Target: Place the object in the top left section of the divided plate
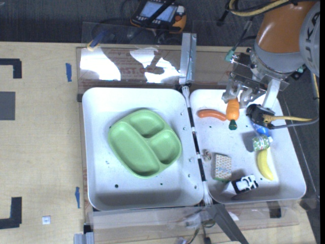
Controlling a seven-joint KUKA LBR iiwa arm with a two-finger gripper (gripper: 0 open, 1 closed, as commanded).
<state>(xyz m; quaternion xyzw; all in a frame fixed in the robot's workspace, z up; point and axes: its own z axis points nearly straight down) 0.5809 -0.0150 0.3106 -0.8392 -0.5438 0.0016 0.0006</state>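
Light wood bench [40,151] is taking up the whole left side, with black square marks [12,67] and bits of blue tape [68,71] sitting on it. Dark grey carpet floor [61,9] is running along the far edge, where a handheld control pendant [157,12] is lying. Overhead light is glaring off a clear panel [132,62].

We see the divided plate [144,143] lying in the left bin [96,105]. In the right bin [292,174] — a carrot [232,110] at the back, a banana [264,164] nearer the front right.

One fixed overhead camera, slanted down on both white bins [96,151], arm [284,29] from right.
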